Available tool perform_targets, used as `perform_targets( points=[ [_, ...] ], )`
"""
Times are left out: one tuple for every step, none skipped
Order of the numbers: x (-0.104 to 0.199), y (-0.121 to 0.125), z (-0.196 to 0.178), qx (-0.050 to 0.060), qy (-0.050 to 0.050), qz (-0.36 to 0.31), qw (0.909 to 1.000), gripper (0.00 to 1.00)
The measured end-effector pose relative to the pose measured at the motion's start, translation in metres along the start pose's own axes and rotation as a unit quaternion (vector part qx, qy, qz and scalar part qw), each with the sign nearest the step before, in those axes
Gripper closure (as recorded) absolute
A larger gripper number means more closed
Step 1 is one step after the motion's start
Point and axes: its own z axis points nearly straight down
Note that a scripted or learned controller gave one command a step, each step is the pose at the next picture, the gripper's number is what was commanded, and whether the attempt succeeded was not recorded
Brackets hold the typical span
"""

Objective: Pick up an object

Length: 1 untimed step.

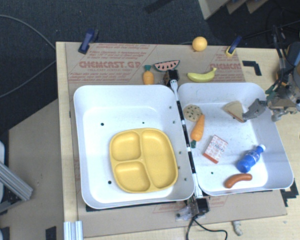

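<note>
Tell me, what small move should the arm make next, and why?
Probably a short descent onto the tan wedge. The gripper sits at that piece's right edge in the right bin, far from the blue bottle and sausage, so the wedge looks like the easiest thing to try.

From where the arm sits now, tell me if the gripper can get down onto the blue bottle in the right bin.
Probably yes. The blue bottle lies flat with open floor around it, apart from the sausage and red packet, and the gripper is over the same bin.
</note>
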Motion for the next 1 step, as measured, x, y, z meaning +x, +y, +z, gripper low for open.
perform_targets(
  points=[
    [0.0258,0.0839,0.1327,-0.005,0.000,-0.001,1.0000,0.00]
  ],
)
